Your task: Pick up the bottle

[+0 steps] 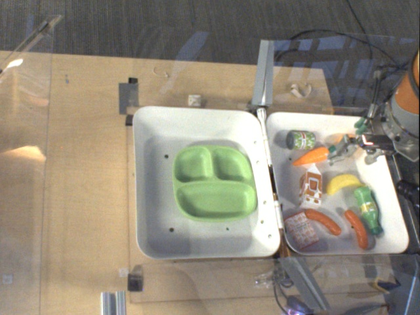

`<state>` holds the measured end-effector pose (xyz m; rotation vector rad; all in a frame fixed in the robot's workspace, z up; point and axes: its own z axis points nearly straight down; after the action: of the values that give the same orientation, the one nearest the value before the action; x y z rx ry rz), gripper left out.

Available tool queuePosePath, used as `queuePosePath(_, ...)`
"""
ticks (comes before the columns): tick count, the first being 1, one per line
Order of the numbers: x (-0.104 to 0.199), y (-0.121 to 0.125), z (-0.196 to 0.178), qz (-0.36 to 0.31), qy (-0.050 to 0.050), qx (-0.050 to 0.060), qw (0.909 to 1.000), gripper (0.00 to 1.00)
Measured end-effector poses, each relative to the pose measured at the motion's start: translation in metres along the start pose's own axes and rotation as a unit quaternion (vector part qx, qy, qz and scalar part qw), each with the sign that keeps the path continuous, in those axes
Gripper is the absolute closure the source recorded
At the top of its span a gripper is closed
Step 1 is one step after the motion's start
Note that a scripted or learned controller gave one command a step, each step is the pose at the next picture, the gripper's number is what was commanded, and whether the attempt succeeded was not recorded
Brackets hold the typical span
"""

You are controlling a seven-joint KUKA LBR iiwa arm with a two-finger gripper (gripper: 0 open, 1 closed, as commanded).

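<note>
Left bin: taken up by a green divided plate, set at its centre.
Right bin: all small items are held here.
Gripper: positioned over the right bin's far edge, beside the carrot; finger state cannot be told.
Bottle: green, laid flat by the right bin's right edge, well apart from the gripper, not gripped.
Banana: placed just left of the bottle.
Can: laid in the far left corner.
Sausages: laid along the near edge.

A pale wooden bench stands on dark grey carpet.
</note>
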<state>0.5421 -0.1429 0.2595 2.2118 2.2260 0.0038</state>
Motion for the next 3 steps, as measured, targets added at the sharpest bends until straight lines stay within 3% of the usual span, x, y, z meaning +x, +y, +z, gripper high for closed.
queuePosePath(1,-0.026,-0.016,0.056,-0.056,0.000,0.000,0.9985,0.00)
queuePosePath(2,-0.062,-0.015,0.165,-0.001,-0.001,-0.006,1.0000,0.00)
queuePosePath(3,0.016,0.068,0.166,0.069,0.000,-0.008,0.9976,0.00)
